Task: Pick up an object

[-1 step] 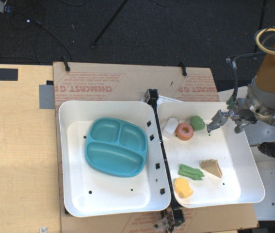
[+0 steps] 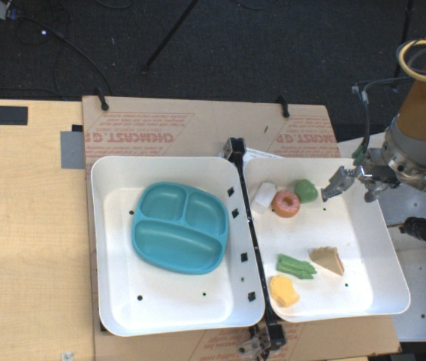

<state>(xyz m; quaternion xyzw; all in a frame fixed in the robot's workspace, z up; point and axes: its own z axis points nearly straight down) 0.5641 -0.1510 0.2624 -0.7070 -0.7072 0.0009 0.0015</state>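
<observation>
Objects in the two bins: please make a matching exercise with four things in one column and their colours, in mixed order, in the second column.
Things:
1. divided plate in the left bin
2. doughnut
3. wedge
4. lump near the right bin's front edge

Colours:
A. yellow
B. tan
C. teal
D. pink-red

Pairs: 1-C, 2-D, 3-B, 4-A

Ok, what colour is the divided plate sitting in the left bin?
Teal blue; the plate shows plainly in the camera view.
</observation>
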